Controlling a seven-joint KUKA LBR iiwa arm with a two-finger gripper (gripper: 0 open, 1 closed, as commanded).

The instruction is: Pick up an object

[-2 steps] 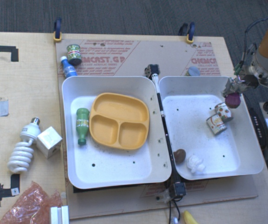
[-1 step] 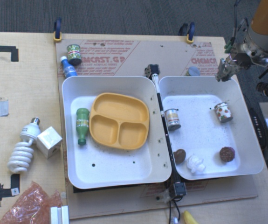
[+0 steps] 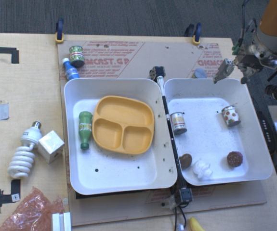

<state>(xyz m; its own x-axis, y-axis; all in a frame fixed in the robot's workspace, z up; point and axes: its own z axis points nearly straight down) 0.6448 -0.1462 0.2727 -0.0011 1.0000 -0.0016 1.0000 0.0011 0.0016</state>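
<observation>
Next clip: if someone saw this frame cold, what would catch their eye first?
Probably the yellow divided plate filling the middle of the left bin, with a green bottle lying beside it on its left. Next, the right bin with small items scattered across it, including a small can near its left wall. The arm's hand sits above that bin's far right corner, away from everything in it.

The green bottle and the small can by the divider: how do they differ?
The green bottle lies on its side in the left bin, beside the yellow divided plate; the small can stands roughly upright in the right bin. The bottle is long, slim and green; the can is short, squat and metallic. Both carry labels.
</observation>
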